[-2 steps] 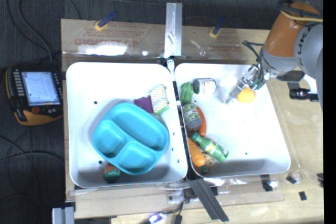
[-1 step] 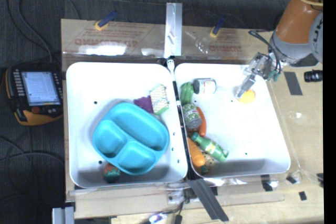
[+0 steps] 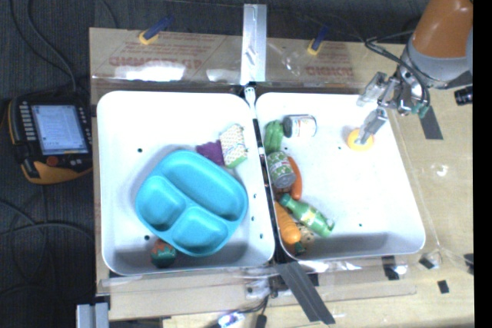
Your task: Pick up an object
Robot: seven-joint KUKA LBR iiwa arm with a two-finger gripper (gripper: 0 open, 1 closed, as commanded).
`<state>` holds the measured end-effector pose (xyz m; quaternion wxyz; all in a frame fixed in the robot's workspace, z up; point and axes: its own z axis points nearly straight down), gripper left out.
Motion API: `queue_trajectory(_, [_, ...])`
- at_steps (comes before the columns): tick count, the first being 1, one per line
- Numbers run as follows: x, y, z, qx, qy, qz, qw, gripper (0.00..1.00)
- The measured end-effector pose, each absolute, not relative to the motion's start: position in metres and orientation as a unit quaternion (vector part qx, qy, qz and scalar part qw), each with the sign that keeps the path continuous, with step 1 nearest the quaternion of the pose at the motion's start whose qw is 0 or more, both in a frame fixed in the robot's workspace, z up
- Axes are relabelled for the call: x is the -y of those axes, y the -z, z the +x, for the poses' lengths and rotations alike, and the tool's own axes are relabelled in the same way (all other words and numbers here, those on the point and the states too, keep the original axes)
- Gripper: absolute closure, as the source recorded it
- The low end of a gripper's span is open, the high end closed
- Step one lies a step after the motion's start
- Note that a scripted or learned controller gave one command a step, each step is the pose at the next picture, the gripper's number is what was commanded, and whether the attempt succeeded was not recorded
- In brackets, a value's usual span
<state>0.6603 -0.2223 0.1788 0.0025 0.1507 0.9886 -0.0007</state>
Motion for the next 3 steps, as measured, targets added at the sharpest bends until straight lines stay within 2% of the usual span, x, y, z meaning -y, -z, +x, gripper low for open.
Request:
queue_trajectory(1, [0.222, -0.213, 0.661, -1.000, 0.0005, 0.029, 0.003, 0.00])
queue_trajectory(2, [0.220, -0.230, 0.623, -0.998, -0.0012, 0.065, 0.002, 0.00])
queue_trajectory(3, [0.222, -0.203, 0.666, -0.999, 0.0003, -0.049, 0.003, 0.00])
